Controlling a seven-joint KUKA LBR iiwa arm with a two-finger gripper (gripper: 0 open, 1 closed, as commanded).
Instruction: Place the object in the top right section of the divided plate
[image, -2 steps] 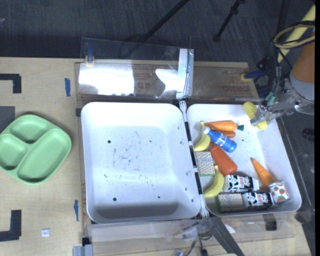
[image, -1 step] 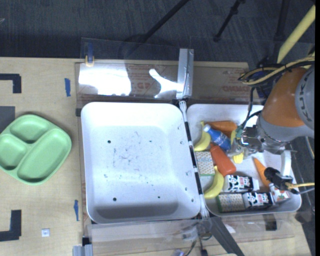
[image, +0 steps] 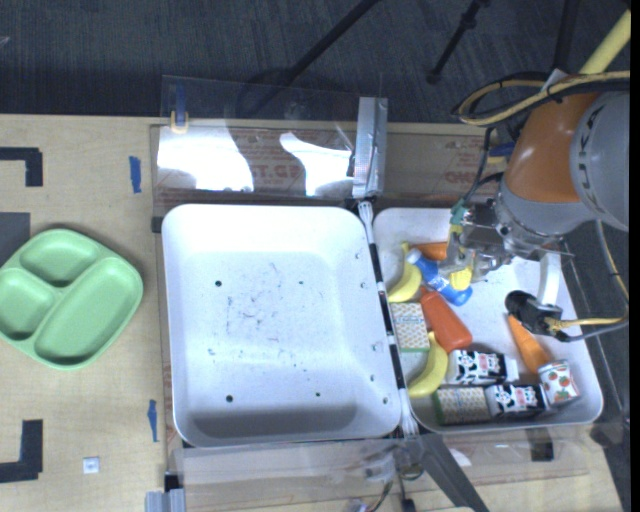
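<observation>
From above, the gripper hangs low in the right bin over a blue object among bananas and cartons, its jaws' state impossible to tell, while the green divided plate sits on the worktop far left.

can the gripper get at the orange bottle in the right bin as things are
Probably yes. The gripper hangs over the right bin, just above the orange bottle, whose top face lies bare. Bananas and a blue toy crowd it, so a clean grip looks less sure.
</observation>
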